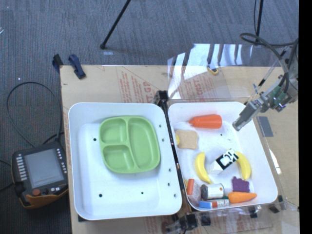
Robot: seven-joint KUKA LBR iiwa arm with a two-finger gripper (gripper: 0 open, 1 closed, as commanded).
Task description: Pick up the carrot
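Note:
A fat orange carrot-like piece (205, 122) lies along the back of the right bin (253, 147). A smaller tapered orange piece (241, 197) rests at that bin's front right corner, beside a purple item (239, 184). My gripper (239, 124) reaches in from the right and hangs over the back right of the bin. Its tip is a short way right of the fat orange piece and apart from it. Nothing shows in its grasp.
The right bin also holds a slice of bread (187, 139), two bananas (202, 167) (244, 165), a black-and-white carton (225, 160), a can (212, 191) and a marker (213, 204). A green divided plate (129, 144) sits in the left bin (87, 179). A pendant (40, 172) lies on the floor at left.

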